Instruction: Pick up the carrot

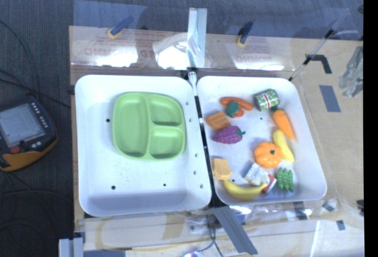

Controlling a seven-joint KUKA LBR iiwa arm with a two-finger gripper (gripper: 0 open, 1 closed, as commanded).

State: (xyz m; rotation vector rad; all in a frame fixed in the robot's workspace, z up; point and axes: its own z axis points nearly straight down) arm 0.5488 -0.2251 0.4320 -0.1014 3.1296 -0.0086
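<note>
The carrot lies near the right bin's right wall, open from above. A green can touches its top end; a yellow piece and orange pumpkin crowd its lower end. Its left flank faces bare floor.

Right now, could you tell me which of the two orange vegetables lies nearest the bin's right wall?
The carrot, long and tapered, beside the can. The other, a round pumpkin, sits nearer the middle.

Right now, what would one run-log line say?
carrot: right bin, beside green can | gripper: outside bin, far from carrot | pick: not begun
</note>
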